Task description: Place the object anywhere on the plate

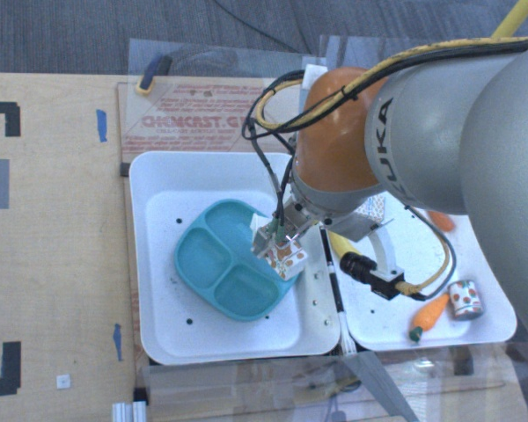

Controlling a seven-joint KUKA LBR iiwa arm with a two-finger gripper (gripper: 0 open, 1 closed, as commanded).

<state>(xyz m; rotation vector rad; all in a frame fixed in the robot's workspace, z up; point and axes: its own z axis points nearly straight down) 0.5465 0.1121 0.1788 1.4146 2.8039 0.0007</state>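
Arm (458,104) casing: black letters "UKA" readable, running up the grey shell just beside the orange band; the start of the word is cut off by the curve.
Cardboard sheet (202,117) behind the bins: faded red print, roughly "CHNCKST", partly hidden by the cables; exact spelling cannot be told.
Small spotted pack (286,255): print too small to read.

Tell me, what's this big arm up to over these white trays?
The grey and orange arm reaches over the left bin, which holds a blue divided plate. Its gripper sits at the plate's right edge, with a small white box with orange spots right below it, over the plate's rim. A toy carrot and a small spotted can lie in the right bin.
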